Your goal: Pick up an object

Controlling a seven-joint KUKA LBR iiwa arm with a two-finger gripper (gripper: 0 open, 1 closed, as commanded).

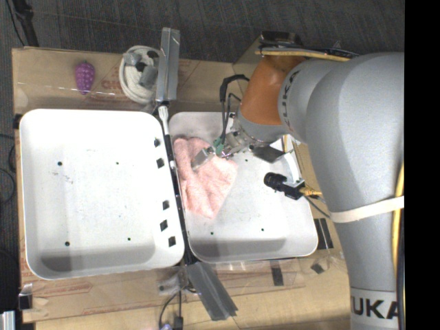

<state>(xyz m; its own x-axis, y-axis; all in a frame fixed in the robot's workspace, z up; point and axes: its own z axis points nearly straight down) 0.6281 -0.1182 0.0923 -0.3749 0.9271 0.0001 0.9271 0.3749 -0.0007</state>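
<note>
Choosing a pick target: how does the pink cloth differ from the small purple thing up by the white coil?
The pink cloth is far larger, crumpled and spread out; the purple thing is a small compact oval. The cloth lies in the right bin; the purple thing sits on the cardboard outside both bins.

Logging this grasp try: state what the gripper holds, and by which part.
Cannot be told. The gripper sits at the upper part of the pink cloth in the right-hand bin, but the view does not show whether it grips it.
</note>
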